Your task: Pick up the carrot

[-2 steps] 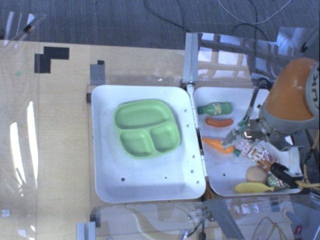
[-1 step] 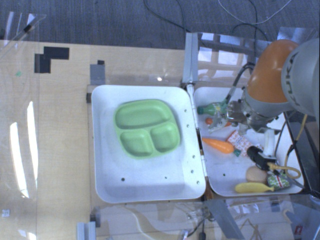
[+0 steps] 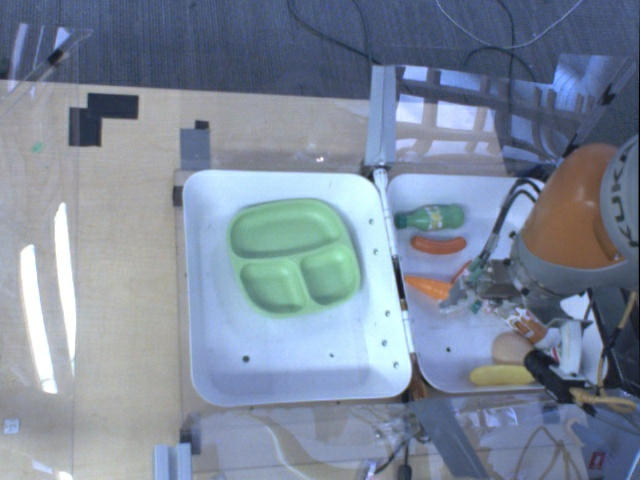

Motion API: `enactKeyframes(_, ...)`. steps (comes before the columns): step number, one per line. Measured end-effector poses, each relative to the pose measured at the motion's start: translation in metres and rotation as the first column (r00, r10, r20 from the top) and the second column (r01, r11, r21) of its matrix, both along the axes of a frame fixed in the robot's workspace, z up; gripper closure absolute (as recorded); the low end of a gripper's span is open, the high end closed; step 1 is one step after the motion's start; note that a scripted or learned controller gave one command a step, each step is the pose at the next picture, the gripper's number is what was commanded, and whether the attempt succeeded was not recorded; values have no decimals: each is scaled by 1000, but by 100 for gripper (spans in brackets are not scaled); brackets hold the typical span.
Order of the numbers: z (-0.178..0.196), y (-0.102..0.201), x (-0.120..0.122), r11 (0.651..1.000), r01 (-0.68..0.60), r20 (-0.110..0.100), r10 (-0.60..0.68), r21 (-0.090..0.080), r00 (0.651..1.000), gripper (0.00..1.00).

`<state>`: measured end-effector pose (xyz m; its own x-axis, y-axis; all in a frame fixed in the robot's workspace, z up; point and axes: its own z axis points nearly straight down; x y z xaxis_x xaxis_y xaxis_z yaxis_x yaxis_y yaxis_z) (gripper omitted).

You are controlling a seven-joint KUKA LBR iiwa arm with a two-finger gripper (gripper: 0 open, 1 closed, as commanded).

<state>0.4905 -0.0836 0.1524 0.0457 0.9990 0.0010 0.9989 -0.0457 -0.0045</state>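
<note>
The tool (image 3: 462, 295) hovered just beside the tapered orange carrot (image 3: 428, 288) in the right shallow white bin (image 3: 440, 368), its grip state unclear.

Robotics lab: wooden bench (image 3: 100, 268), loose cables (image 3: 330, 8), two white bins (image 3: 200, 298).

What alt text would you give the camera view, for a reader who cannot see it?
A grey-and-orange robot arm reaches from the right into the right-hand white bin, its gripper beside an orange carrot. That bin also holds a green bottle, a red sausage, a yellow banana and an egg; the left bin holds a green divided plate.
</note>
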Motion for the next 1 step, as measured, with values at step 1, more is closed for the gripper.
enactKeyframes(1, -62, -2, 52, 996, -93, 19, 93, -6, 995, 0)
